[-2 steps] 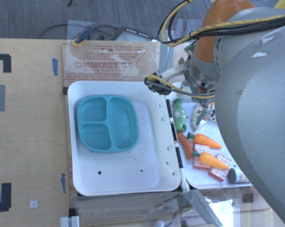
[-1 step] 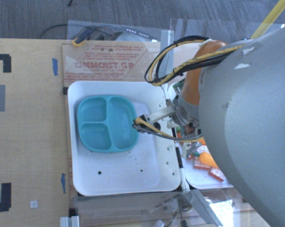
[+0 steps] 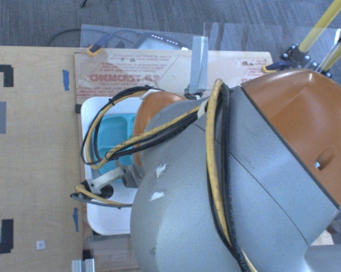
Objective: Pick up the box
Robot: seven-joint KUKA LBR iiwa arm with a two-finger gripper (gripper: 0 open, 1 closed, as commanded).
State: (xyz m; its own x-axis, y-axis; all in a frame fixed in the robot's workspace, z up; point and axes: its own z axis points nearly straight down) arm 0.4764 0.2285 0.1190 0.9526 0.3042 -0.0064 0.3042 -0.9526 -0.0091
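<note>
1. The arm [image 3: 244, 197] reaches in from the right and is bent low over the left bin [image 3: 94, 109]. That makes sense to me, since the only thing I can see that could be the box [image 3: 115, 130] is the teal thing lying in that bin, towards its upper half.
2. The box sits just left of the wrist and right under the loop of cables [image 3: 159, 132]. Its right side runs under the arm, so I can't say how big it really is or whether anything is touching it there.
3. Is the gripper open or closed? Honestly can't tell. There's a white-and-black piece [image 3: 104, 183] poking out at the lower left of the wrist, over the bin floor just below the box. It could be part of the gripper or just a cable fitting, it's too cluttered to call.
4. So I wouldn't call the box grabbed. My guess is the arm is somewhere around the reach or grasp stage, no more than that.
5. The cables swing out left over the bin, probably slack left so the wrist can turn. They cross the box and muddy its outline.
6. The second bin would be on the right, under the arm's bulk.
7. The bin's lower edge meets the surface [image 3: 34, 152] near the blue tape [image 3: 75, 219].
</note>
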